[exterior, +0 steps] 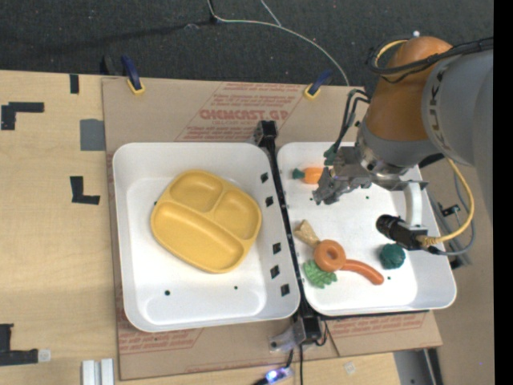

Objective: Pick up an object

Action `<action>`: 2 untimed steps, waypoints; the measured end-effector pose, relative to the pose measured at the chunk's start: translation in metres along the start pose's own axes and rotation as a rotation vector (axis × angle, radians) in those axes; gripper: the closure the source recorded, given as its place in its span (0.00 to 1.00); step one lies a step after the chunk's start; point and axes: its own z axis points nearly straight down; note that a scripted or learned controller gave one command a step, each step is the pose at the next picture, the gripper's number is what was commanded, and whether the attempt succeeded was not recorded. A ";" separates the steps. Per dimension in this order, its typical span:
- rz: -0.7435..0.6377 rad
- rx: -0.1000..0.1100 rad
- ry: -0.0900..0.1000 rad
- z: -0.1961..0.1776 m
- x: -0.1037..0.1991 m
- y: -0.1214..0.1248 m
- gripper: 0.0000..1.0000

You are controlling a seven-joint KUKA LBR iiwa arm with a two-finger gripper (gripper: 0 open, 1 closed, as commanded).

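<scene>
1. At the bottom of the picture, the right bin [433, 291] holds a small green leafy toy [318, 275] near its lower left corner.
2. Just above the leafy toy is an orange ring [329, 256], and a long orange carrot shape [362, 272] reaches right from it.
3. A tan piece [306, 232] lies just up and left of the ring.
4. A dark green round thing [392, 255] sits to the right, near a black tube on the arm.
5. The left bin [128, 215] holds a big yellow plate [206, 219] with sections, in the middle left of the picture.
6. Higher up, the gripper [329, 195] hangs over the right bin. I cannot tell how wide it is, and nothing shows in it.
7. A small orange and green toy [309, 174] lies just left of it, near the top left corner of that bin.
8. The grey and orange arm [409, 95] fills the upper right.
</scene>
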 end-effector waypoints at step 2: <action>0.000 -0.001 -0.001 0.019 0.102 0.032 1.00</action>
